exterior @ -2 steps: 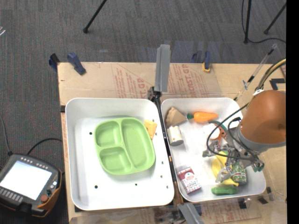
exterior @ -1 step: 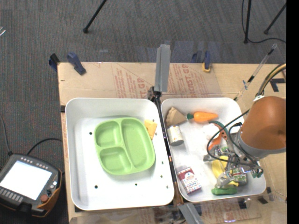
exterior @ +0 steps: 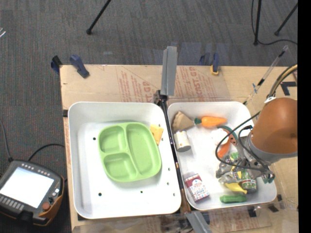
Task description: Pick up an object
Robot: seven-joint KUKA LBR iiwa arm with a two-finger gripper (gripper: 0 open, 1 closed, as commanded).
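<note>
gripper (exterior: 239, 173) low in right bin (exterior: 209, 106) | yellow item (exterior: 235, 187) partly hidden

a robot lab, by the look of it: a cardboard-topped bench (exterior: 116, 81) clamped at the back edge, tripod legs (exterior: 102, 11) on grey carpet (exterior: 29, 42), and what seems a handheld control pendant (exterior: 29, 191) with cable.

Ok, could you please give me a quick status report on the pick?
Gripper low in right bin, over yellow piece. Nothing seen held. Cables and green piece crowd it.
</note>
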